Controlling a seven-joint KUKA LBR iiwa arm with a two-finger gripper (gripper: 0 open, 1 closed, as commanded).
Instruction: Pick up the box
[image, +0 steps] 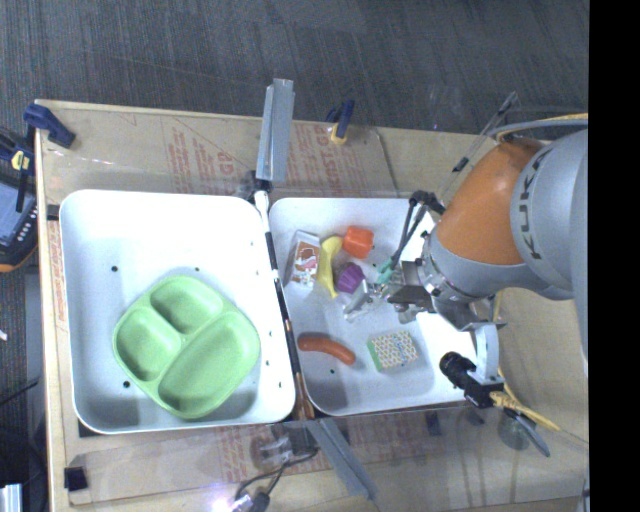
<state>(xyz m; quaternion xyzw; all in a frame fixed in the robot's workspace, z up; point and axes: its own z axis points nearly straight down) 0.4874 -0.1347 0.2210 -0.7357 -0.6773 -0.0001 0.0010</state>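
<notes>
box (305, 260), banana (329, 266), sausage (326, 347), green tray (186, 345)

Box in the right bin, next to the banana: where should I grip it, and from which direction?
Come straight down on the box and close across its two long sides. It seems to lie flat near the bin's left wall, long axis running up the view. The banana sits tight against its right side, so that finger has little room. Gripping near the upper end, where the banana curves away, looks safer.

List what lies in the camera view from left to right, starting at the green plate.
Green divided plate → box → yellow banana → purple toy → gripper.
</notes>
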